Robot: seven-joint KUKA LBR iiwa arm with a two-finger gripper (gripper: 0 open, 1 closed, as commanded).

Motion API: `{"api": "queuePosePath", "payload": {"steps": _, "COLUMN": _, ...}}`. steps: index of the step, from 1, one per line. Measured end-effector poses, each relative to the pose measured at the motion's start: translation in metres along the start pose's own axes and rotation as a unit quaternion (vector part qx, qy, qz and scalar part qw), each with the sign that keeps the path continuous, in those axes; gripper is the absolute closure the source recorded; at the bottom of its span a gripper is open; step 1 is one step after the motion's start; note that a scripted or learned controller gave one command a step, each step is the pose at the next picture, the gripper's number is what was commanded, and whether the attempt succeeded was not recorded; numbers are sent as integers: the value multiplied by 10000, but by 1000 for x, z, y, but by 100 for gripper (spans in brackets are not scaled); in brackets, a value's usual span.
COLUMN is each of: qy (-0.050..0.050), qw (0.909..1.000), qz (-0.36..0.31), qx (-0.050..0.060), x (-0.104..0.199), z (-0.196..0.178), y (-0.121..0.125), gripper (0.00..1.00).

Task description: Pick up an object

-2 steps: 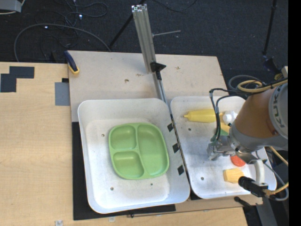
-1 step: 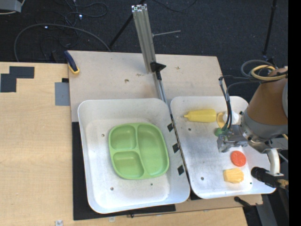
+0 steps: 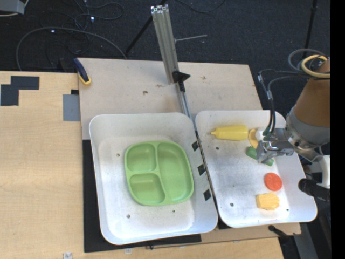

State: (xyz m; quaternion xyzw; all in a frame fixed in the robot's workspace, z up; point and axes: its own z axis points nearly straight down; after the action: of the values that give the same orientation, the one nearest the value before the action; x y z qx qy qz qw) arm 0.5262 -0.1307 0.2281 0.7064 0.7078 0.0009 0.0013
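Note:
The right bin (image 3: 237, 209) holds several small items. A yellow corn-like piece (image 3: 230, 133) lies near its far edge. A red-orange ball (image 3: 273, 182) and a yellow lump (image 3: 268, 201) sit toward the near right corner. A small green object (image 3: 252, 153) lies by the right side, partly hidden under my gripper (image 3: 265, 154). My gripper is low over this green object, reaching in from the right. A bit of yellow (image 3: 253, 136) shows just behind the gripper.
The left bin (image 3: 108, 209) holds a green divided plate (image 3: 159, 172). A metal post (image 3: 167, 45) rises behind the bins. Black clips (image 3: 200, 169) sit on the rims between the two bins. The arm's orange-banded wrist (image 3: 315, 104) stands over the right bin's right edge.

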Motion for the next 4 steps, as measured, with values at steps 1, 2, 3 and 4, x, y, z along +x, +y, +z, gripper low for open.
{"api": "queuePosePath", "payload": {"steps": 1, "qy": 1, "qw": 10000, "qz": 3, "qx": 13, "x": 0, "z": -42, "y": 4, "gripper": 100}}
{"api": "queuePosePath", "payload": {"steps": 2, "qy": 11, "qw": 10000, "qz": -9, "qx": 35, "x": 44, "z": -40, "y": -8, "gripper": 100}}
{"api": "queuePosePath", "payload": {"steps": 3, "qy": 13, "qw": 10000, "qz": -10, "qx": 42, "x": 89, "z": -24, "y": -22, "gripper": 100}}
{"api": "queuePosePath", "payload": {"steps": 4, "qy": 12, "qw": 10000, "qz": -11, "qx": 36, "x": 136, "z": -25, "y": -26, "gripper": 100}}
